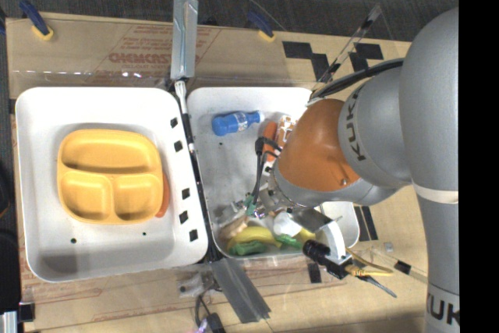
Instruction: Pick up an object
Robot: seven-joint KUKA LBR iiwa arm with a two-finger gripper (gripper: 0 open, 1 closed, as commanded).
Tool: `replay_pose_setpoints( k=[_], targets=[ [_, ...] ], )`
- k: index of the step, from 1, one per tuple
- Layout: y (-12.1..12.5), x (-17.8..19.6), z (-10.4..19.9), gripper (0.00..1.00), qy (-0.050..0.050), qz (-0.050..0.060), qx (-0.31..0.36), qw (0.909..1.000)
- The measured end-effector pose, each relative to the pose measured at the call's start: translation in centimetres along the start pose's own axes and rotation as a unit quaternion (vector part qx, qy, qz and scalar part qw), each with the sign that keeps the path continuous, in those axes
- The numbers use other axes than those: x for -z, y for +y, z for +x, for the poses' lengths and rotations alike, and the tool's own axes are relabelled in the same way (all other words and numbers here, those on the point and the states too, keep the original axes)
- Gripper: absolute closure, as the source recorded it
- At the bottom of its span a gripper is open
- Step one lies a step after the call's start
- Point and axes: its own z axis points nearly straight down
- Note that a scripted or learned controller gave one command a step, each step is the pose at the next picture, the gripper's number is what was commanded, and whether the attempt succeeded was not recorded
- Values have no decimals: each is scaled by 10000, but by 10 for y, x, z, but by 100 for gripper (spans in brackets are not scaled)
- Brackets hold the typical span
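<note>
The arm's wrist hangs low over the right bin [204, 168], its orange band covering much of that bin's middle. The gripper [269, 208] sits under the band, just above a heap of small objects [257, 234] in the bin's lower part: something yellow, something green, a white piece. That heap lies directly below and slightly lower left of the wrist in the frame. A blue bottle [234, 122] lies apart, toward the bin's upper left, long axis roughly horizontal. A yellow tray [111, 173] fills the left bin [31, 168]. The wrist hides any grasp.
</note>
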Motion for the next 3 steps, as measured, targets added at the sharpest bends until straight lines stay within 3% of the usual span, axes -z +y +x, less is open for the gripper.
replay_pose_setpoints(
  k=[1,2,3],
  targets=[
    [0,4,-31,0,-13,-16,-848,9964],
    [47,2,-98,0,2,-19,-745,9972],
    [87,22,-113,0,50,89,-472,9988]
  ],
)
